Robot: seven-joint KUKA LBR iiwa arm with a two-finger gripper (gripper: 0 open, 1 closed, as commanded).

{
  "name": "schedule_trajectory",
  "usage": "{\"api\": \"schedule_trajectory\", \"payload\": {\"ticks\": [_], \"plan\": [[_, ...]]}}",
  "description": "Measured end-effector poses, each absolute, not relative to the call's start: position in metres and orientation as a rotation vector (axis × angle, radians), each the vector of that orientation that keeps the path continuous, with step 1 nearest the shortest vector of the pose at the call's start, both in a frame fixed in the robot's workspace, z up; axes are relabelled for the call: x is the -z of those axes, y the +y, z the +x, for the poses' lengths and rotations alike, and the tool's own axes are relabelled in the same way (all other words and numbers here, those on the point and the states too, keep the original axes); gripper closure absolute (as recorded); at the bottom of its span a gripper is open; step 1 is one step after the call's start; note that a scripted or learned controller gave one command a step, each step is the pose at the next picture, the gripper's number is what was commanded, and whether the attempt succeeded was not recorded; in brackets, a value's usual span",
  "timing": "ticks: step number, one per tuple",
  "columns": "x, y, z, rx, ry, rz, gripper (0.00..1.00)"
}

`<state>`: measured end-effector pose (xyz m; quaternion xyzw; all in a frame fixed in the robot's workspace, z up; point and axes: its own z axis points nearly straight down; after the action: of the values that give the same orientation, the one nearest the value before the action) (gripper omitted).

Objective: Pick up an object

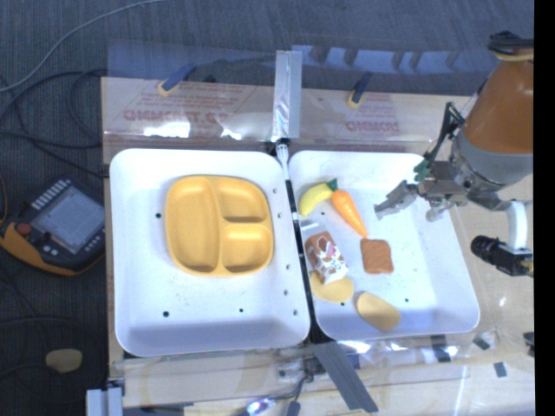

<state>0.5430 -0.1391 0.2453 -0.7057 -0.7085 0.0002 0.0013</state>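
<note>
Gripper (414,203): two metal fingers spread apart, holding nothing, above right white bin (451,258).
Orange plastic carrot (349,211): lay beside yellow plastic banana (314,198).

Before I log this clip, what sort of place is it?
Probably a robotics lab: two white bins taped to a bench, toy food such as a carrot, and a teach pendant lying on carpet.

Carrot (349,211) — orange, tilted — lies beside banana (315,198).
</note>
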Motion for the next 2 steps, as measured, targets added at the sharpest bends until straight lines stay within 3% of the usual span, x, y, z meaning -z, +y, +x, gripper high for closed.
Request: {"api": "schedule_trajectory", "payload": {"ticks": [1,2], "plan": [[-0.1559,-0.1067,0.5928,-0.003,-2.335,-2.098,0.00],[-0.1563,-0.1068,0.5930,-0.002,-2.336,-2.098,0.00]]}}
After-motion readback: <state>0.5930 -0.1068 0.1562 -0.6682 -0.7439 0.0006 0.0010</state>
